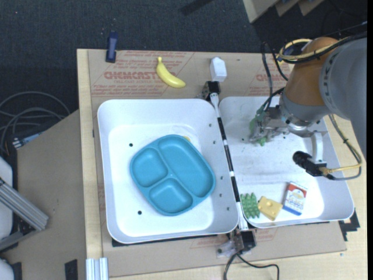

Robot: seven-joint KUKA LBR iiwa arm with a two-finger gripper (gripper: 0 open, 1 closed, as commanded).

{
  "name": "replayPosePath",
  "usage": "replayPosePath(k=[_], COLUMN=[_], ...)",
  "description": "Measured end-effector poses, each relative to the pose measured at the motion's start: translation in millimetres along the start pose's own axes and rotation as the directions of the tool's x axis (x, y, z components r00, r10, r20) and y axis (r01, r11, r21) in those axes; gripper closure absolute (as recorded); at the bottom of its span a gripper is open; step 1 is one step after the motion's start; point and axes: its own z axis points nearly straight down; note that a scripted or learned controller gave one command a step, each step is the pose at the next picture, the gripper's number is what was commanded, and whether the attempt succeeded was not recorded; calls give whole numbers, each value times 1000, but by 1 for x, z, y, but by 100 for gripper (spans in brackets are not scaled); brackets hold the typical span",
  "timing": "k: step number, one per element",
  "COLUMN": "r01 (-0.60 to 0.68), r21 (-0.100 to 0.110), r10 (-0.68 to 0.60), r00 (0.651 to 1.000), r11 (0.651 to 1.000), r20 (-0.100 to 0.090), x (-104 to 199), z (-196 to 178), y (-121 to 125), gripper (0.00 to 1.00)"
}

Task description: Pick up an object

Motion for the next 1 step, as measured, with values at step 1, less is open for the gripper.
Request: replayPosePath(k=[1], r01=[2], r21=[0], r10=[-2], r00=[1000], r11=[1000], r20=[-1], x=[68], z=[-91], y=[-48], gripper=[100])
